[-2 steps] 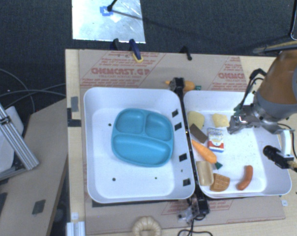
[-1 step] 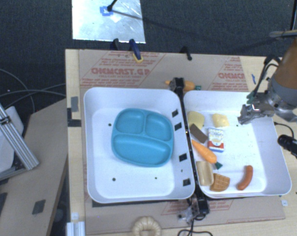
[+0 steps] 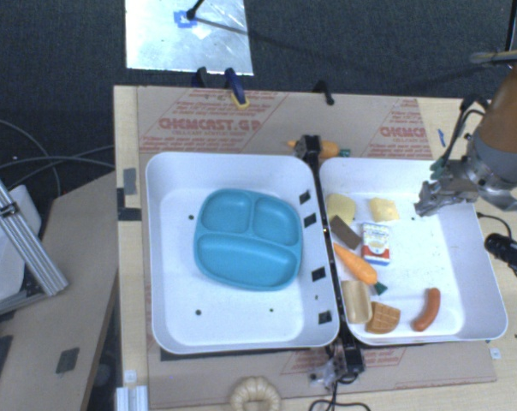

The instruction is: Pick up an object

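— Nearest us, what do we log in the right bin (image 3: pixel 490 315)?

— We note a waffle piece (image 3: pixel 383 318), a red sausage (image 3: pixel 426 309) well to its right, and a tan bread slice (image 3: pixel 355 300) touching the waffle. Further back, a carrot (image 3: pixel 355 264), a small carton (image 3: pixel 376 241) and two yellow pieces (image 3: pixel 383 210) lie.

— And the left bin (image 3: pixel 169 315)?

— We see a blue divided plate (image 3: pixel 246 238) in it.

— The gripper (image 3: pixel 430 198)?

— We find it over the right bin's far right part, apart from the food. We cannot tell how its jaws stand.

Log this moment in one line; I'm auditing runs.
gripper: over right bin, upper area | holding: nothing seen | food: in right bin | blue plate: left bin
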`<state>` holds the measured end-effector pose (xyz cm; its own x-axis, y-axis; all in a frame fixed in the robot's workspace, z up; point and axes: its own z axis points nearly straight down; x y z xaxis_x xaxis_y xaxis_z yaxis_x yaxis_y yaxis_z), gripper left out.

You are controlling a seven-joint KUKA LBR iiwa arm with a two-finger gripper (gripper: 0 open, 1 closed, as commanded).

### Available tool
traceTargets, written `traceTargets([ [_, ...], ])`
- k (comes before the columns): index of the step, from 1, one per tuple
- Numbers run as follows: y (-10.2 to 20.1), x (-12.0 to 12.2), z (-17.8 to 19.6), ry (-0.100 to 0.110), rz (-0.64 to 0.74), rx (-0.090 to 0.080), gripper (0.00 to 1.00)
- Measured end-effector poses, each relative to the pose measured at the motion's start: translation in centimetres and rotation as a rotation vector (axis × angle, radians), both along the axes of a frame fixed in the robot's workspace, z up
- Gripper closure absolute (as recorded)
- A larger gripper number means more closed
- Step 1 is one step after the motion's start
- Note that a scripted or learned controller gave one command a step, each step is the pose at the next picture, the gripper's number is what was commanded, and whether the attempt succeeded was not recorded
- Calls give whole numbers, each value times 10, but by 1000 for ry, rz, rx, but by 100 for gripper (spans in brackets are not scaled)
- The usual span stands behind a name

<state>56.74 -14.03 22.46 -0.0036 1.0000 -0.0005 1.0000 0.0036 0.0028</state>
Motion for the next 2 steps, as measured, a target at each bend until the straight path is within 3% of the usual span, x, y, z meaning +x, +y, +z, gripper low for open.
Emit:
traceTargets([
  [2, 105, 23, 16, -1, 7, 2, 100],
])
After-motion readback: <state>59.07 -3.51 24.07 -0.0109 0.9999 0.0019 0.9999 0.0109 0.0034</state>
